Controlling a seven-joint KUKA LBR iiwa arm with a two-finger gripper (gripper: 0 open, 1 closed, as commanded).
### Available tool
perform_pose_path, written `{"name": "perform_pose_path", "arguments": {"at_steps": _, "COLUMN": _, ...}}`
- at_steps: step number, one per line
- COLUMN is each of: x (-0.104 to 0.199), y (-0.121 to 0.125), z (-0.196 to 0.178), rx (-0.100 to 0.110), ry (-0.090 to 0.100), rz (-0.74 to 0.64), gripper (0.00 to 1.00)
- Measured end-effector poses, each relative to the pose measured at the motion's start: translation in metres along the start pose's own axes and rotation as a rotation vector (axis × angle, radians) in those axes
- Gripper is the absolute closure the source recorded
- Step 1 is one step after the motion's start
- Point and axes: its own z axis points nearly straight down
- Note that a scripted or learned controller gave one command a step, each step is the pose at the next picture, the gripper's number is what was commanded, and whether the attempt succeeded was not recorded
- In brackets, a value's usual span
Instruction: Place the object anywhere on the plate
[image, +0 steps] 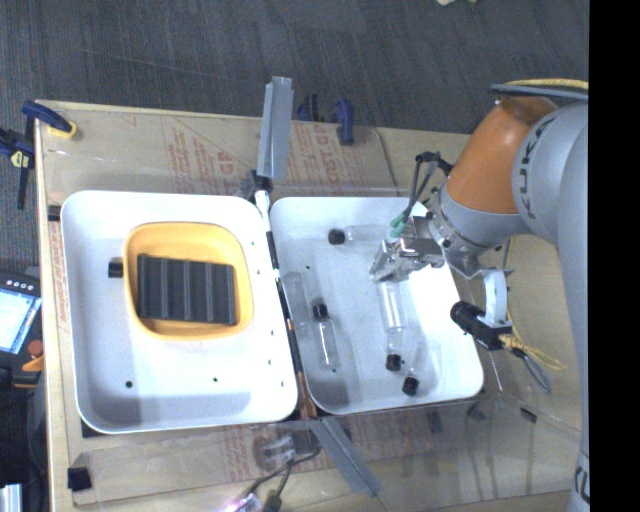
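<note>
Camera view is showing my fingers hovering in the right bin; whether they're parted, I cannot tell. Clear tube is lying just nearward, lengthwise near-far; plate is sitting far left.

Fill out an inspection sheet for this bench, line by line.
Surface: wooden bench bearing two white bins side by side.
Job's things: yellow plate holding a dark ridged insert, left bin; clear tubes with black caps lying in the right bin.
Clutter: loose black cap, right bin.
Grippers: gripper over the right bin, above one tube's upper end; grasp unclear.
Cables: green and black wires at the wrist.
Surroundings: blue clamps at the bench edge.
</note>
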Motion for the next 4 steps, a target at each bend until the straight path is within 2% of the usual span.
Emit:
{"name": "perform_pose_path", "arguments": {"at_steps": 1, "x": 0.061, "y": 0.047, "z": -0.036, "rx": 0.001, "ry": 0.002, "rz": 0.014, "gripper": 1.00}}
{"name": "perform_pose_path", "arguments": {"at_steps": 2, "x": 0.097, "y": 0.044, "z": 0.016, "rx": 0.003, "ry": 0.002, "rz": -0.199, "gripper": 1.00}}
{"name": "perform_pose_path", "arguments": {"at_steps": 3, "x": 0.165, "y": 0.045, "z": 0.016, "rx": 0.004, "ry": 0.002, "rz": -0.430, "gripper": 1.00}}
{"name": "perform_pose_path", "arguments": {"at_steps": 4, "x": 0.195, "y": 0.047, "z": -0.054, "rx": -0.004, "ry": -0.001, "rz": -0.639, "gripper": 1.00}}
